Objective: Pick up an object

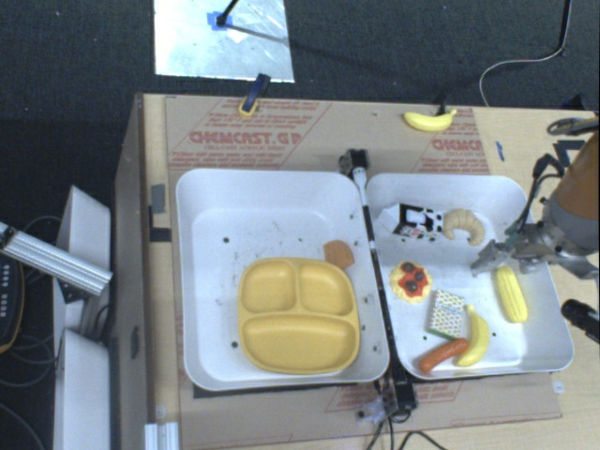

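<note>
Camera view: grey two-finger gripper, fingers spread and holding nothing, hovers at right of frame just above a yellow ribbed plastic corn cob (right white bin). Cardboard underlay reads "CHEMCAST".

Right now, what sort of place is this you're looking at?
Probably a robotics lab bench set up for picking trials: two white bins on protective cardboard, toy food such as a banana and a croissant, and a robot arm reaching in, with loose cables on dark carpet.
</note>
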`<state>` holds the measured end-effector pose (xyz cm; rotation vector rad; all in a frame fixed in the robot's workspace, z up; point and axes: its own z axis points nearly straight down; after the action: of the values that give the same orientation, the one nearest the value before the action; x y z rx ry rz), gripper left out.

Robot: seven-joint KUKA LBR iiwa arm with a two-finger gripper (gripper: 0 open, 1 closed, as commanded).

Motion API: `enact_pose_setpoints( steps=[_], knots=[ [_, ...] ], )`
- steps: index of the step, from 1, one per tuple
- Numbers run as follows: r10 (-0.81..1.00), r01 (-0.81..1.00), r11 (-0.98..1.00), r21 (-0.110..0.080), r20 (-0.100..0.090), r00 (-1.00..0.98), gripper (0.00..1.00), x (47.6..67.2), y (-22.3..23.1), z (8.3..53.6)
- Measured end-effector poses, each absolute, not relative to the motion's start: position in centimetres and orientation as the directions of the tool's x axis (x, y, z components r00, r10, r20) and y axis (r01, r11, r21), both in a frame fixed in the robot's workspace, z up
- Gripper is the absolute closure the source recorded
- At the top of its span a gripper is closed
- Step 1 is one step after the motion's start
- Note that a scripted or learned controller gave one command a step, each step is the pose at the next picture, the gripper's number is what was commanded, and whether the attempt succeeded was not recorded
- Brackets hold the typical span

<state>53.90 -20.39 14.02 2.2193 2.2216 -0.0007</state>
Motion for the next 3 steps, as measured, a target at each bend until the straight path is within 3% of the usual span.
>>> enact_pose_setpoints(
  steps=[1,2,3],
  knots=[
    [1.000,1.000,0.002,0.005,-0.001,-0.002,0.00,49.6,-20.6,11.4],
    [1.000,1.000,0.004,0.005,0.000,-0.004,0.00,56.5,-15.4,17.8],
    [1.000,1.000,0.002,0.001,-0.002,-0.002,0.00,52.8,-20.7,16.6]
  ],
)
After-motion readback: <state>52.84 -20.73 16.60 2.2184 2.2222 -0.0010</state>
